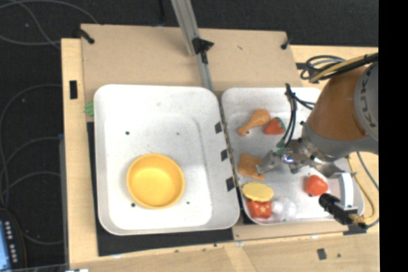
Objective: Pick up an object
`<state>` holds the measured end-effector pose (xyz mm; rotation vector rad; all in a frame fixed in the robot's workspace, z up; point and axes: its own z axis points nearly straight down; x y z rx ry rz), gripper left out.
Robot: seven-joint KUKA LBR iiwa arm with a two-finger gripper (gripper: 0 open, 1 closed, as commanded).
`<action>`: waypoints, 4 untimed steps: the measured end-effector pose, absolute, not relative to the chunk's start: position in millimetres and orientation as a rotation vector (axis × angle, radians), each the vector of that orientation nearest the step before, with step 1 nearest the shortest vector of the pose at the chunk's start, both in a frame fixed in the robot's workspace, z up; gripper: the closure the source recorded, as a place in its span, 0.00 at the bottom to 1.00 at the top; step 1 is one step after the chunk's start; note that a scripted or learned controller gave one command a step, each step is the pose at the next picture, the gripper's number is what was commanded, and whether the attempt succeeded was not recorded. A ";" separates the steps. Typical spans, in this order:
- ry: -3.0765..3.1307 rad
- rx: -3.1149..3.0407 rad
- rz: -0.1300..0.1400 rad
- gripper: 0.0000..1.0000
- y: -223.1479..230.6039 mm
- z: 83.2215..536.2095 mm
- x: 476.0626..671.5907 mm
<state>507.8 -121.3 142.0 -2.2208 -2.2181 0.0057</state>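
Camera view: gripper (280,160) reaching low into right bin (252,102), beside brown toy piece (247,165); finger state unclear, can't tell. Piece lying near divider, likely target. Yellow bowl (155,180) sitting alone in left bin (153,105).

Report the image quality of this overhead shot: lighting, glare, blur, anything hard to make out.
Camera view: even, soft lighting with faint shadows; both white bins look slightly overexposed, washing out their surface detail; the whole frame is soft and low in resolution; the gripper is a blurred, cluttered patch beside the brown food piece, so its fingers can't be resolved; the yellow bowl reads clearly.
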 end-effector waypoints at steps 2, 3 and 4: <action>-2.229 -2.221 -0.006 1.00 -117.0 201.2 510.8; -2.230 -2.222 -0.006 1.00 -121.7 246.0 508.8; -2.228 -2.220 -0.001 1.00 -122.9 296.4 510.1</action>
